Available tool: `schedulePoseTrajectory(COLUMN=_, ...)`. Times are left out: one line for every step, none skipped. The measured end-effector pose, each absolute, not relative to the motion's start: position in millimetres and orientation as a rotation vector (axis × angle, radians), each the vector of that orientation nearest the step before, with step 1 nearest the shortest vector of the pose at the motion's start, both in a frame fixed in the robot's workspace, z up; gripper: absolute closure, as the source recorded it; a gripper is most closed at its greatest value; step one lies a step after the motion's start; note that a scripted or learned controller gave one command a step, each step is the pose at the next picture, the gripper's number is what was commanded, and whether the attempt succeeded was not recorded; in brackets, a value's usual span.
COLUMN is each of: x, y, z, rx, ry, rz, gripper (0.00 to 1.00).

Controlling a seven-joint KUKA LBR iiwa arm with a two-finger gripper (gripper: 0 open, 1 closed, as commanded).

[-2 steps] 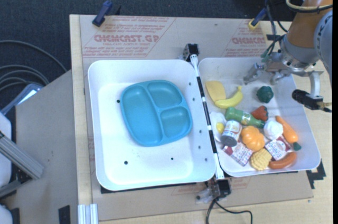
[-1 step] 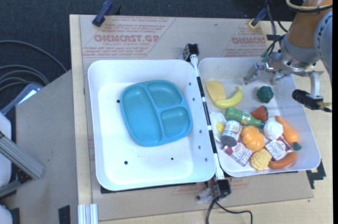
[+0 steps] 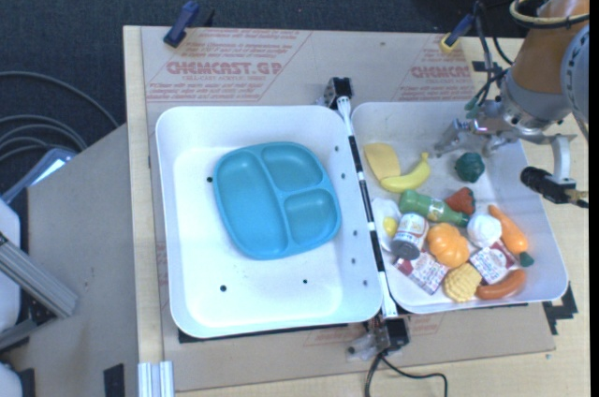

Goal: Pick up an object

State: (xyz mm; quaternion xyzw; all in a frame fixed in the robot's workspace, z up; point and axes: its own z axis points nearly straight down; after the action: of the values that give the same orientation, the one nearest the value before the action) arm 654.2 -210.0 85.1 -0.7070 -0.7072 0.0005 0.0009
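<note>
Toys sit piled in the right bin while the hand hovers at its far end, grip state unclear, so descending looks next.

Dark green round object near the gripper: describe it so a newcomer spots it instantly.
Look in the right bin, at its far end just below the gripper. The dark green ball sits alone there, right of the banana, the only dark green round item.

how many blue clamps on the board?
2. One blue clamp grips the board's far edge beyond the left bin; the other is on the far edge beyond the right bin. More may hide behind the arm.
</note>
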Motion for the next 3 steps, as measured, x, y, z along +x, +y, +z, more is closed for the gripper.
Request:
schedulePoseTrajectory(x=654.9, y=-209.7, z=95.7, rx=-2.221, ry=-2.222, rz=-0.001, gripper=1.0)
schedulePoseTrajectory(x=654.8, y=-209.7, z=95.5, rx=-2.221, ry=-2.221, rz=-0.001, gripper=0.0)
schedulePoseTrajectory(x=667.1, y=-213.2, z=85.7, rx=-2.208, ry=-2.214, rz=-0.004, gripper=0.0)
